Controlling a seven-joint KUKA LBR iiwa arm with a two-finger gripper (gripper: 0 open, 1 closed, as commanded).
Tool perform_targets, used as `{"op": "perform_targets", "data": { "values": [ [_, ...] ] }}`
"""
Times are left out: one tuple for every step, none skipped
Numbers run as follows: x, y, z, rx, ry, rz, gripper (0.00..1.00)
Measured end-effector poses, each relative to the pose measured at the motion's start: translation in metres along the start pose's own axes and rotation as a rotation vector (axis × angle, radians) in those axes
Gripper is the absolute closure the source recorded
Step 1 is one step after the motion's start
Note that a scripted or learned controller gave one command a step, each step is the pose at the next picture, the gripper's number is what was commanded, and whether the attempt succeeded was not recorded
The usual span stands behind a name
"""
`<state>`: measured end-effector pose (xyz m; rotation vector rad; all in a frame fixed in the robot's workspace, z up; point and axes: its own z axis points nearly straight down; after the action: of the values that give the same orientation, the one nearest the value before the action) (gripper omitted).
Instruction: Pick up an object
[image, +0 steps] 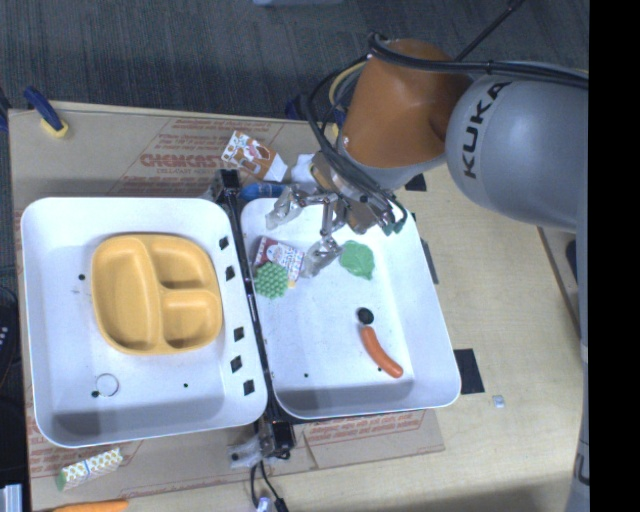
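Gripper (305, 228) is hanging low over the far end of the right bin (425, 340), fingers spread apart and clamping nothing, one fingertip hovering just beside a small printed packet (280, 257). Going from the near edge: an orange sausage-shaped toy (382, 352) is lying near the bin's front right, a small black piece (365, 317) sitting just above it. Further back, a green round item (270, 281) is touching the packet, and a green leafy piece (357, 260) is lying right of the fingers. Left bin (40, 300) is holding a yellow divided tray (157, 293).
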<state>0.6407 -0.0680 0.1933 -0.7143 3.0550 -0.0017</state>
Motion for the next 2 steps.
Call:
{"op": "perform_targets", "data": {
  "values": [
    [0.112,-0.017,0.054,-0.003,0.007,0.097,0.0],
    [0.168,-0.02,0.101,-0.004,0.006,-0.119,0.0]
  ]
}}
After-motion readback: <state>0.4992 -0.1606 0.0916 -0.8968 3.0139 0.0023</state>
